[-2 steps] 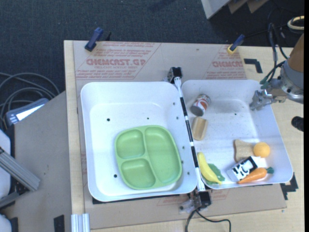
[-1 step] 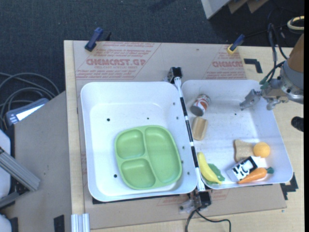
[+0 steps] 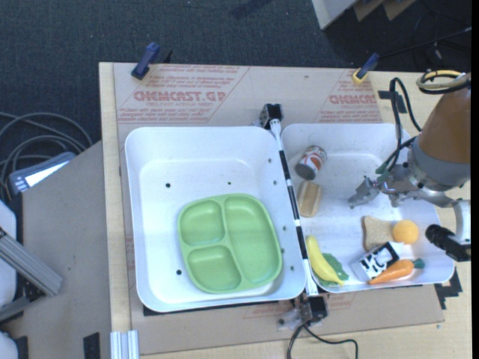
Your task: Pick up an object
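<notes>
My gripper (image 3: 362, 192) hangs over the bare middle of the right bin (image 3: 352, 137), and the grey arm with its orange band (image 3: 449, 126) comes in from the right. Its fingers stand open with nothing between them. A small can (image 3: 310, 161) lies on its side at the back left of this bin, and a tan block (image 3: 308, 198) lies just in front of it. To the gripper's front right lie a toast slice (image 3: 374, 232) and an orange (image 3: 405, 232). Along the front edge are a banana (image 3: 323, 262), a black-and-white box (image 3: 377, 260) and a carrot (image 3: 393, 272).
The left bin (image 3: 150, 163) holds a green divided plate (image 3: 227, 241). A black-and-white divider rail (image 3: 288, 193) runs between the two bins. Blue (image 3: 144, 60) and yellow (image 3: 366, 66) clamps hold the back of the board.
</notes>
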Motion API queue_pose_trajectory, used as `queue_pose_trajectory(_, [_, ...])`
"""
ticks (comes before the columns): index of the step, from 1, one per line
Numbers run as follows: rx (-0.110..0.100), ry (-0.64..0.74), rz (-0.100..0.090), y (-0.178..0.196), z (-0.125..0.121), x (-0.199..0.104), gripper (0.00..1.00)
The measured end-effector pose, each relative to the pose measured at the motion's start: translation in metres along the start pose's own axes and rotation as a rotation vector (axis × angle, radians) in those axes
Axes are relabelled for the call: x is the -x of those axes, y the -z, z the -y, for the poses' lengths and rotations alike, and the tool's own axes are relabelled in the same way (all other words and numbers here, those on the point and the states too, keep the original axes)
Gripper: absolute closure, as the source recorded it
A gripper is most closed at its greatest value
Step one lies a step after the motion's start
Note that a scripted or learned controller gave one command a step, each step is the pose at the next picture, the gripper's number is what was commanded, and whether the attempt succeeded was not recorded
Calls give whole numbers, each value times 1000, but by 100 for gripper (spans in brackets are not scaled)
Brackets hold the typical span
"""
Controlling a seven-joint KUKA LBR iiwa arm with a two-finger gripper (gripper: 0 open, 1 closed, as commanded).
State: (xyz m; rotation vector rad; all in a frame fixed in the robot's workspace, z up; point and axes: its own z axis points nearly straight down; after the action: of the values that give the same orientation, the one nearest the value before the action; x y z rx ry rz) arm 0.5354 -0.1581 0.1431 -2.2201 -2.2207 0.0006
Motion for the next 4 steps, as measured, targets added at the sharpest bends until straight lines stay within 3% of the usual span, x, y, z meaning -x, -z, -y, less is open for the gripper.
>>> queue_pose_trajectory(1, [0, -2, 1, -49, 38, 19, 0])
queue_pose_trajectory(2, [2, -1, 2, -39, 37, 18, 100])
queue_pose_trajectory(3, [2, -1, 1, -39, 37, 18, 0])
queue_pose_trajectory(4, [5, 1, 3, 89, -7, 45, 0])
